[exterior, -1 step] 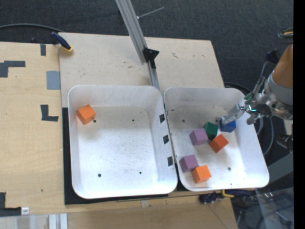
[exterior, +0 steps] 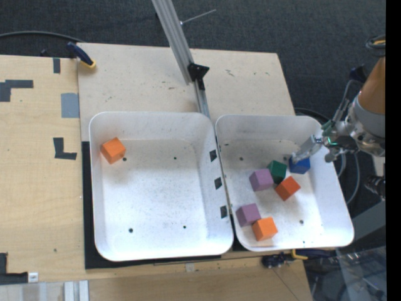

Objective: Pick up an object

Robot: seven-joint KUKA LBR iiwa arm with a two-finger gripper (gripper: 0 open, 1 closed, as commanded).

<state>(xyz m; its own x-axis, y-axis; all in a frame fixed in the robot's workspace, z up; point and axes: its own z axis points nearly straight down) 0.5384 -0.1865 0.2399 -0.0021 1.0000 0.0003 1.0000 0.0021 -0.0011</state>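
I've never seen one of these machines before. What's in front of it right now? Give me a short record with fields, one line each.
bench: two white bins side by side
left bin: one orange cube, near its far left corner
right bin: six cubes
colours in right bin: blue cube, green cube, two purple cubes, two orange cubes
gripper: over the right bin, reaching in from the right, right by the blue cube
holding anything: cannot tell from this view
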